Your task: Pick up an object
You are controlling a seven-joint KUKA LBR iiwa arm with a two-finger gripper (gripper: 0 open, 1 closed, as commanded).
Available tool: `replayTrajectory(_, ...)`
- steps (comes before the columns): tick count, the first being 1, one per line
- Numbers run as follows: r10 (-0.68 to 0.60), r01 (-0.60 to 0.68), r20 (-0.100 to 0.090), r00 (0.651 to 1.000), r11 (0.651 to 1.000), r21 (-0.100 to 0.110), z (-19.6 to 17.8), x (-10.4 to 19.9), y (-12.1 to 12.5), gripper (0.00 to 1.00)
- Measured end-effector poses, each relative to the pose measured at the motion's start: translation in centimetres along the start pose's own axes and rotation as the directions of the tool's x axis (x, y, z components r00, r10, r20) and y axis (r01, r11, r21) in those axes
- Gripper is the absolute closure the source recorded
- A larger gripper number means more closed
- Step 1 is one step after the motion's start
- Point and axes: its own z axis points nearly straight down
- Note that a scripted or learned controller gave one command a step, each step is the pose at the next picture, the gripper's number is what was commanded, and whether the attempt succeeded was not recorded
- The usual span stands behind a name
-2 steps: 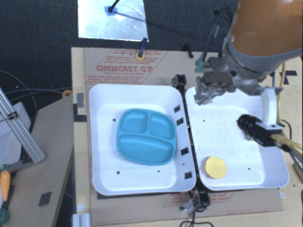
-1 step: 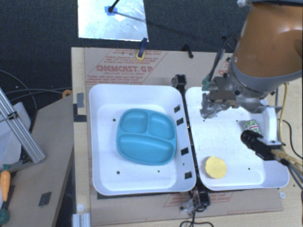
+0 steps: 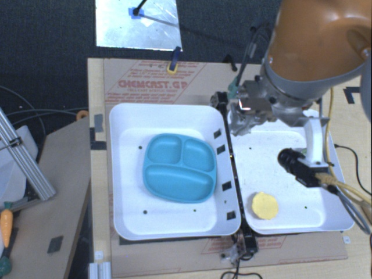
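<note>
Arm [image 3: 314, 34]: comes in from the upper right of the frame and covers the upper right corner of the right bin.
Gripper [image 3: 244, 120]: over the upper left corner of the right bin, just beside the rims where the two bins meet.
Grip state: cannot tell whether it is released or clenched; nothing is seen held in it.
Disc [image 3: 264, 206]: yellow, round and flat, in the lower left part of the right bin [image 3: 273, 153]. It is near the bin's lower edge and left wall, and well apart from the gripper.
Room by disc: bare white floor above it and to its right.
Plate [image 3: 179, 167]: blue, with compartments, in the middle of the left bin [image 3: 128, 156].
Room by plate: a bare margin all round, wider at left and below; its right edge is near the bin's right wall.
Bench [image 3: 151, 83]: brown printed board shows past the upper edge of the bins.
</note>
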Motion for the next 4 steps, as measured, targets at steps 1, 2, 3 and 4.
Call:
replayTrajectory(1,0.005,-0.005,0.001,1.0,1.0,0.0,-1.3,-1.1,-0.4,1.0)
replayTrajectory(2,0.0,0.0,0.0,1.0,1.0,0.001,-1.2,2.9,-0.4,1.0)
replayTrajectory(3,-0.003,0.003,-0.001,1.0,1.0,-0.003,-2.3,2.7,-0.3,1.0)
replayTrajectory(4,-0.009,0.009,-0.001,1.0,1.0,-0.006,-3.4,2.7,-0.2,1.0)
